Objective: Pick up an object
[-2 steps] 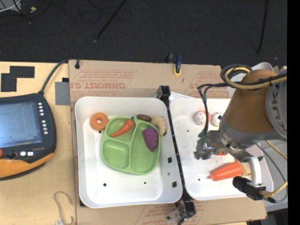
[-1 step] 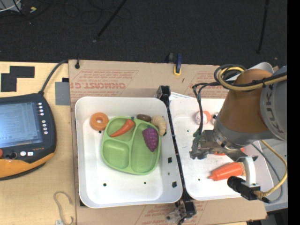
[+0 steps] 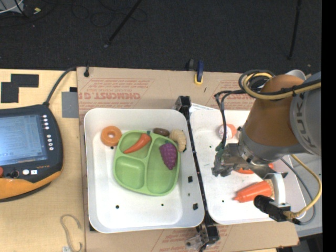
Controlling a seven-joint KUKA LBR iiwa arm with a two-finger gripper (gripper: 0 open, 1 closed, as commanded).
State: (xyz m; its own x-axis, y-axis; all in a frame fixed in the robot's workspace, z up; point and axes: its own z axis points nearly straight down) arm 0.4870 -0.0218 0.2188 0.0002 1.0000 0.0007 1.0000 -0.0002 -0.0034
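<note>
The arm reaches over the right bin from the right. Its dark gripper hangs low over the bin floor near the bin's left middle. An orange carrot-shaped toy lies on the bin floor just right of and below the gripper. A small red and white object sits further back in the bin, partly hidden by a cable. Another red piece peeks out under the wrist. I see nothing between the fingers.
The left bin holds a green divided plate with an orange carrot and purple grapes. An orange ring, a beige item and a dark brown piece lie beside it. A control pendant rests at far left.
</note>
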